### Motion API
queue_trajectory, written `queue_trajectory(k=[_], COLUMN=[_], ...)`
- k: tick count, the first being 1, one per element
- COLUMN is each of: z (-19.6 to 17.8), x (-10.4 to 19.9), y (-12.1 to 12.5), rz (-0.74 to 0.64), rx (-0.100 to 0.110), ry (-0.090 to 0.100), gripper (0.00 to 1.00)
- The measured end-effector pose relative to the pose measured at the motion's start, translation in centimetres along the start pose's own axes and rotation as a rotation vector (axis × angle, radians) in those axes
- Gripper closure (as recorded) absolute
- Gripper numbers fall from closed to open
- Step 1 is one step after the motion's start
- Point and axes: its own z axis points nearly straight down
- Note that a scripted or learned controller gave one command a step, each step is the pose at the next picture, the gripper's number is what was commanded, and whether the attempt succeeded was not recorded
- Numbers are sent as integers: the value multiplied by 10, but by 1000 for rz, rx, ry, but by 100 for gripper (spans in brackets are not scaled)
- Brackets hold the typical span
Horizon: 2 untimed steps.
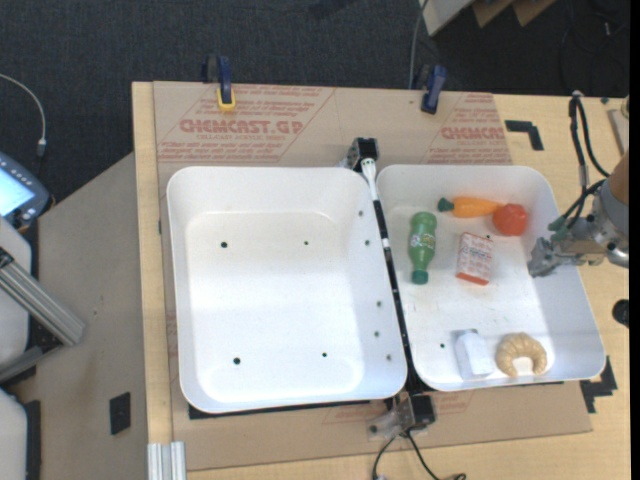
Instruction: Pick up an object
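Six objects lie loose in the right bin [560, 313]; the gripper [545, 258] hovers at its right edge, jaws' state indiscernible.

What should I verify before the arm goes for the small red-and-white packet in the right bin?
1. Small red-and-white packet lies flat on the floor of the right white bin: ok.
2. Packet apart from green plastic bottle: ok.
3. Packet apart from red round tomato toy and orange carrot toy: ok.
4. Hand at the bin's right wall, beside the packet rather than above it: not ok.
5. Hand's opening: cannot tell.
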Motion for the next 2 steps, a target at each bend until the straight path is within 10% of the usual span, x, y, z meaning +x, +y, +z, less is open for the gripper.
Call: queue_trajectory(k=[2], z=[-20], x=[0], y=[1], rz=[0], rx=[-5], ry=[-3], gripper=[100])
